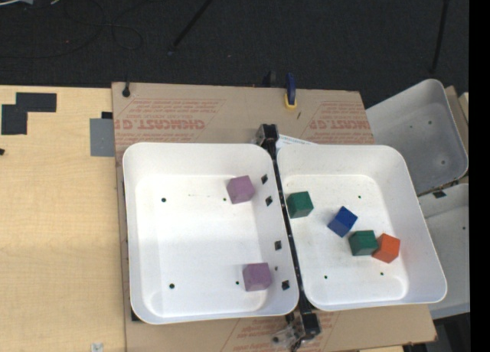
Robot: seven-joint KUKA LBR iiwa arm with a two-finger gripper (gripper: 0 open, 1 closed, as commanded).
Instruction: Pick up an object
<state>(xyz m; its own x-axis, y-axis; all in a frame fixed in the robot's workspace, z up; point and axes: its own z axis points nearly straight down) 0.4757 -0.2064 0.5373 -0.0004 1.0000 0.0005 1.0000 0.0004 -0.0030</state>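
The orange block (388, 249), touching a green block (363, 242) near the right bin's (426, 266) right wall, lies nearest the arm's entry side; gripper state cannot be told.

Two bins side by side on the surface (53, 213), touching along a middle seam. Left bin (153, 297): one block (240, 188) at the back near the seam, another block (257, 276) at the front near the seam. Right bin (413, 281): block (299, 204) by the seam, a second block (343, 220) mid-bin, and a pair of blocks (363, 242) (387, 249) to the right, seemingly touching.
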